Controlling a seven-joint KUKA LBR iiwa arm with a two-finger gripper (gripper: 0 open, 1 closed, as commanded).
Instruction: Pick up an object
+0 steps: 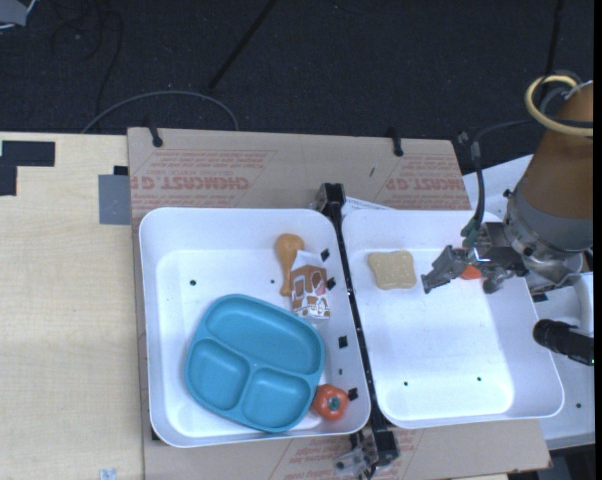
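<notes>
A tan slice of bread lies in the upper left of the right bin. My gripper hangs over that bin's upper right, a little to the right of the bread and apart from it. It is open, and I see no object between its fingers. The left bin holds a blue divided plate, an orange-brown drumstick, a small brown-and-white packet and a red tomato at its lower right corner.
A black clamp strip runs between the two bins. Both stand on a cardboard sheet on the pale wooden bench. The lower half of the right bin shows bare white floor.
</notes>
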